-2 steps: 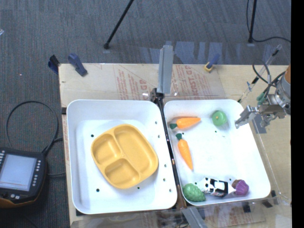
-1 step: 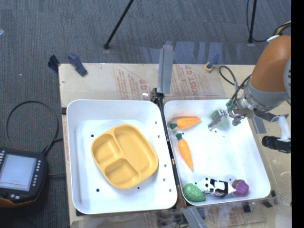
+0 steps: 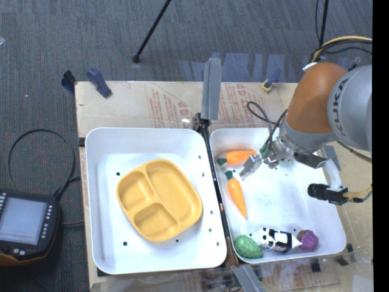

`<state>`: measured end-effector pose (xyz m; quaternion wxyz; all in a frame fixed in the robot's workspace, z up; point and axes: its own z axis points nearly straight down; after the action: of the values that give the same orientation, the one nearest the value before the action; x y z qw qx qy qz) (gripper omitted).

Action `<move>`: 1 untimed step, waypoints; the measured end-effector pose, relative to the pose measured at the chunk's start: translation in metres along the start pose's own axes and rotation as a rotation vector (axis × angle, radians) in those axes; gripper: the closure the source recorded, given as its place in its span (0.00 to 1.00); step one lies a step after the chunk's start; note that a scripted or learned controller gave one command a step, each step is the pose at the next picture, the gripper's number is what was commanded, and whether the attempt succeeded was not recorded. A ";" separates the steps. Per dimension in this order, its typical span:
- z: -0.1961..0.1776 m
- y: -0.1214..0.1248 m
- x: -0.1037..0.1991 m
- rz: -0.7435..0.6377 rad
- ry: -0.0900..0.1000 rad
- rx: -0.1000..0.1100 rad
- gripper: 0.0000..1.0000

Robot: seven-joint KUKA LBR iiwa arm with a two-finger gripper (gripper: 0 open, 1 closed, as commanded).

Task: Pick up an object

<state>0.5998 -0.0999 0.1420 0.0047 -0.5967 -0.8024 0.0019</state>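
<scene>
My gripper (image 3: 259, 159) hangs over the upper left of the right bin (image 3: 331, 224), at the right end of a small orange carrot (image 3: 238, 157) that lies by the bin's back wall. It looks open, with one silver finger (image 3: 248, 168) pointing down-left and nothing held. A second, longer carrot (image 3: 237, 197) lies just below it, by the bin's left wall. Along the front wall sit a green lumpy toy (image 3: 247, 246), a black-and-white cow toy (image 3: 277, 239) and a purple toy (image 3: 309, 240).
The left bin (image 3: 100, 163) holds a yellow divided plate (image 3: 159, 198). A black cable and connector (image 3: 325, 192) hang from the arm over the right bin's right side. A grey post (image 3: 211, 93) stands behind the gap between the bins.
</scene>
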 end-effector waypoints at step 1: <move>0.060 -0.037 0.021 -0.197 0.000 0.000 0.00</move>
<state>0.5576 -0.0900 0.0828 0.0051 -0.5149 -0.8572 0.0015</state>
